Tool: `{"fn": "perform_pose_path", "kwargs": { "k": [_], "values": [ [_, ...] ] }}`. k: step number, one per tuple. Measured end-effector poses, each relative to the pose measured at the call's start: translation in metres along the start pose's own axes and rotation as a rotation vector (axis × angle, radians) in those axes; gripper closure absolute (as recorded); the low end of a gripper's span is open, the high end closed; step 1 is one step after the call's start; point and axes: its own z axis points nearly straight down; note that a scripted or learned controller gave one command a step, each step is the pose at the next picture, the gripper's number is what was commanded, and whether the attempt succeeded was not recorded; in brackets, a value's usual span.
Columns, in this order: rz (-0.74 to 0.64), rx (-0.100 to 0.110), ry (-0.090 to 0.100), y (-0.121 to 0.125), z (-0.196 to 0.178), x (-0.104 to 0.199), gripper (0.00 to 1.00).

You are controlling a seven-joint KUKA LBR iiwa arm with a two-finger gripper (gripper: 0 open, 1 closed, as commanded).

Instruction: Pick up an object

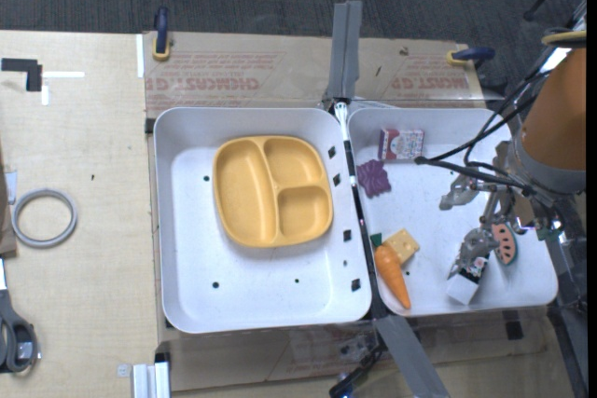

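White bottle [465, 280] directly beneath jaws [478, 242], right bin [438, 298].

We see a yellow divided plate [273, 190] in a white bin [177, 228], an orange carrot [393, 277], purple grapes [374, 177], a red-and-green watermelon slice [506, 244].

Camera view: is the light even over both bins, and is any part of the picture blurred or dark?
In the camera view the light is soft and even; the yellow plate and the carrot look sharp, with faint shadows along the wall of the left bin. The arm's orange band at the right edge is soft and out of focus, and the floor at the top is dark.
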Motion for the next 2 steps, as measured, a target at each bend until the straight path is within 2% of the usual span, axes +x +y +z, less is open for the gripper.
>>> {"fn": "perform_pose_path", "kwargs": {
  "k": [1, 2],
  "values": [
    [0.389, 0.001, -0.002, -0.019, 0.119, -0.092, 0.00],
    [0.790, 0.002, -0.002, 0.011, 0.119, -0.141, 0.00]
  ]
}}
